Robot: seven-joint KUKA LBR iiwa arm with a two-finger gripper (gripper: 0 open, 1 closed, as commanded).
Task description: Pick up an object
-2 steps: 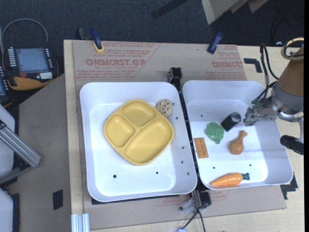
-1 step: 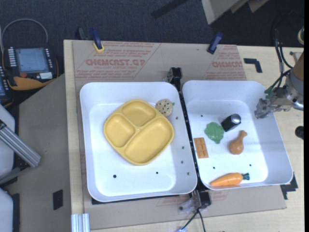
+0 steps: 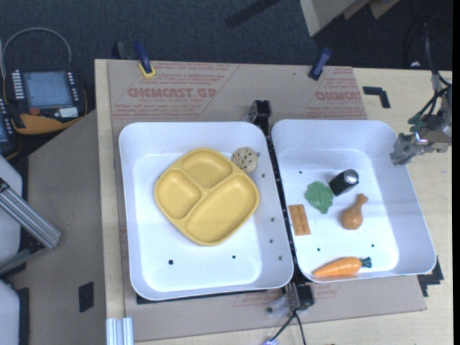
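Beside the right bin's (image 3: 402, 192) outer rim, the gripper (image 3: 411, 146) is seen, finger state untellable. Within it, a carrot (image 3: 338, 267) lies lengthwise along the front, leaves rightward, near a drumstick (image 3: 353, 212), broccoli (image 3: 319, 196) and a black can (image 3: 343, 181).

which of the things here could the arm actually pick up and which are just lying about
Job in hand:
- gripper, at the right bin's right edge
- broccoli
- black can
- drumstick
- carrot
- orange cracker
- cookie
- yellow divided plate

Lying about:
- left bin
- blue clamps
- handheld screen off the bench
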